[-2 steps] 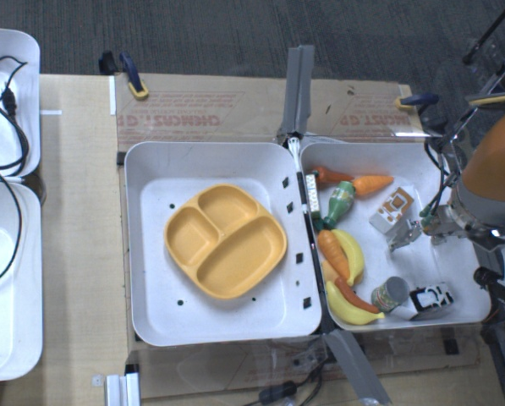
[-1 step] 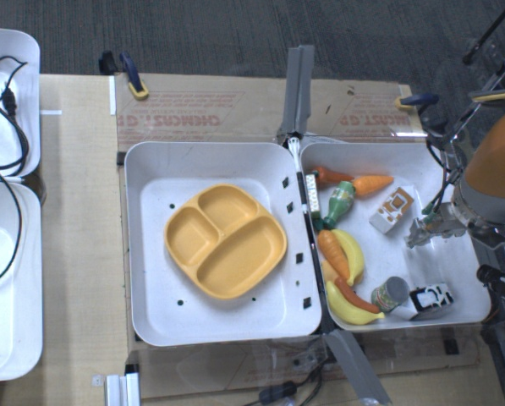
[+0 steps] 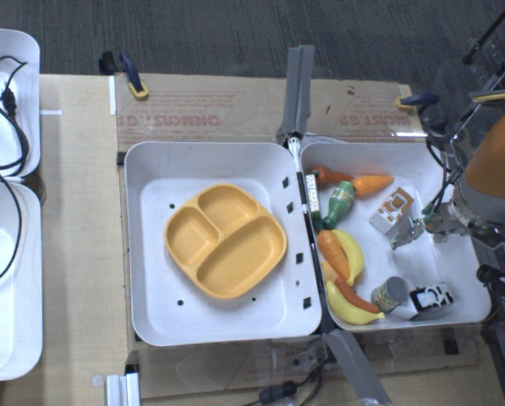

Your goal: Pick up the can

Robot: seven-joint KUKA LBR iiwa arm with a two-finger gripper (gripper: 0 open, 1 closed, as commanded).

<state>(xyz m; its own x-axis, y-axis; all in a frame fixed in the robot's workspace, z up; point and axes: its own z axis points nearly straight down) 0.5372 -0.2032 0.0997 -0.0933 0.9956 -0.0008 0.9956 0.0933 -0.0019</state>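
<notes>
While the grey arm with its orange band (image 3: 496, 163) reaches in over the table's right edge, the small metal can (image 3: 391, 293) lies on its side near the front edge of the right white bin (image 3: 455, 155), toward that bin's front-right corner. Crowding it: a yellow plastic banana (image 3: 350, 304) with a red-orange chilli-shaped toy (image 3: 356, 299) across it touches or nearly touches the can's left side; a small black-and-white toy (image 3: 429, 299) sits just beside the can on its right. Further back lie an orange carrot (image 3: 370, 184), a green plastic bottle (image 3: 337, 205) against the dividing wall, a second orange piece (image 3: 333, 255) and a white and orange carton (image 3: 393, 208).

Left white bin (image 3: 138, 252) carries a yellow three-compartment plate (image 3: 227, 241) at its middle.

Pincer (image 3: 408, 232) hangs over the right bin's middle, just beside the carton, well apart from the can. Fingers too small and blurred: open or clenched cannot be told. Nothing visibly held.
</notes>
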